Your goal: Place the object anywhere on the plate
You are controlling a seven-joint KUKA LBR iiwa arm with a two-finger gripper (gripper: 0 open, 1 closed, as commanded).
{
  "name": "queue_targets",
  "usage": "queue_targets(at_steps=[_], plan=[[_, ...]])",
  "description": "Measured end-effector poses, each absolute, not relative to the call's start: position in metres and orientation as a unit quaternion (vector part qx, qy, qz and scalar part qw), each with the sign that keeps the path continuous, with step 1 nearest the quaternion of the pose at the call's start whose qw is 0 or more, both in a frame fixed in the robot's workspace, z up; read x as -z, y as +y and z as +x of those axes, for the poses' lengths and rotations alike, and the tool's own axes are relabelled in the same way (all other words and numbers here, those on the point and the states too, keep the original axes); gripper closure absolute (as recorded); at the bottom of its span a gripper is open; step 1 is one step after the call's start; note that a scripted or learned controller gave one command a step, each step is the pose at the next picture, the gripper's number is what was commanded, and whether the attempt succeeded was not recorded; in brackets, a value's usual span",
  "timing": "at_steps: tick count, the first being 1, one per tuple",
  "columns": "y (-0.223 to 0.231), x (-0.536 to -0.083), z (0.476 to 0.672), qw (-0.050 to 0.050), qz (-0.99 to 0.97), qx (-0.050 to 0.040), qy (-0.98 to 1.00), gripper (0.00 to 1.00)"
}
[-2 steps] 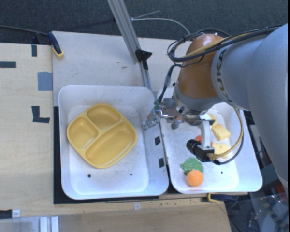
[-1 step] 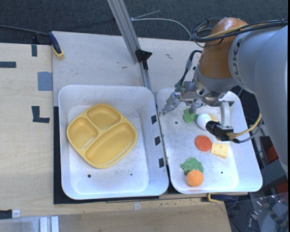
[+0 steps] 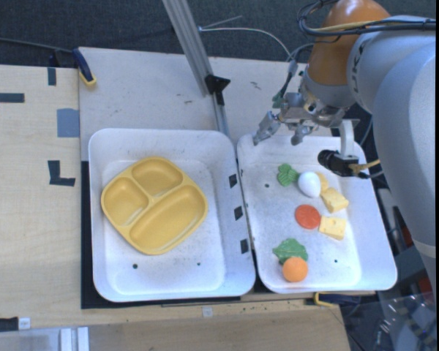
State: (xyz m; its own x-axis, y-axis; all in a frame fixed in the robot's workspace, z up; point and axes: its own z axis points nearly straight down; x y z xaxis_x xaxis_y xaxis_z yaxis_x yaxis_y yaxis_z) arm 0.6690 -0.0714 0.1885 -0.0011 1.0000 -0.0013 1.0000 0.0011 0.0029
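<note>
The pincer (image 3: 284, 129) hangs above the far rim of the right-hand shallow white bin (image 3: 373, 269), its two fingers spread apart with nothing between them. The yellow three-compartment plastic plate (image 3: 154, 205) lies in the left-hand shallow white bin (image 3: 117, 284), all compartments bare.

The task names no particular object. The candidates all lie in the right-hand bin: a white egg-shaped piece (image 3: 309, 183), touching a small green leafy piece (image 3: 286, 174); two yellow cheese-like blocks (image 3: 334, 213); a flat red disc (image 3: 307, 216); and an orange ball (image 3: 295, 269) with a green leafy top (image 3: 289, 250).

Procedure for the step in hand, as judged from this layout:
1. Select an isolated object. The red disc and the orange ball stand more clear of their neighbours than the egg-shaped piece does.
2. Centre the spread fingers over the object before descent, so neither finger lands on an adjacent piece.
3. Close only once the fingers straddle the object, then lift straight up to clear the bin walls.
4. Carry across the raised rims between the bins and release low over any compartment of the plate.

Risk: rounded pieces are likely to roll or squirt out under an off-centre squeeze.

No brand, label or legible writing is discernible on the worktop (image 3: 29, 196), the bins or the objects
</note>
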Motion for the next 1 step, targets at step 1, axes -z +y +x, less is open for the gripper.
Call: queue_targets(at_steps=[1], plan=[[-0.0396,-0.1882,0.5752,-0.002,0.707,0.0022,0.707,0.0]])
